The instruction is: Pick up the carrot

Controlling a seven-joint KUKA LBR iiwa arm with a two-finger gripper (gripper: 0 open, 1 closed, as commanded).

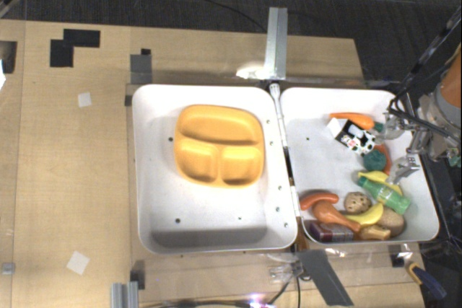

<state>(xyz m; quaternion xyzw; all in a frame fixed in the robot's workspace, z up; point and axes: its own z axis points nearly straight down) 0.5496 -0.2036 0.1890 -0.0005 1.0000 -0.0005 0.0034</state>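
White plastic forms the two shallow bins on the wooden bench, seen from the camera above at a slant. The left bin [155, 155] carries a yellow divided tray [219, 144], lying roughly in its middle with three compartments facing up. The right bin [310, 148] holds a crowd of toy items, mostly gathered along its right side and near corner.

The carrot [349, 119] lies near the far right of the right bin, orange with a green tip, stretched across just above a small white box with black and red markings [349, 133]; the two look to be touching or nearly so. Below them sit a dark green and orange piece [379, 155], a green bottle [386, 192], a yellow banana [368, 214], a speckled brown cookie-like round [355, 203], a potato-coloured lump [391, 220], an orange-red sausage shape [319, 198] and a dark purple item [332, 231] against the near wall.

The gripper [399, 146] reaches in from the right edge, over the right rim of the right bin, just beside the carrot's green end but apart from it. Its metal fingers [406, 168] stand spread apart, with nothing between them. The arm's grey body and orange band [449, 90] show at the right margin.
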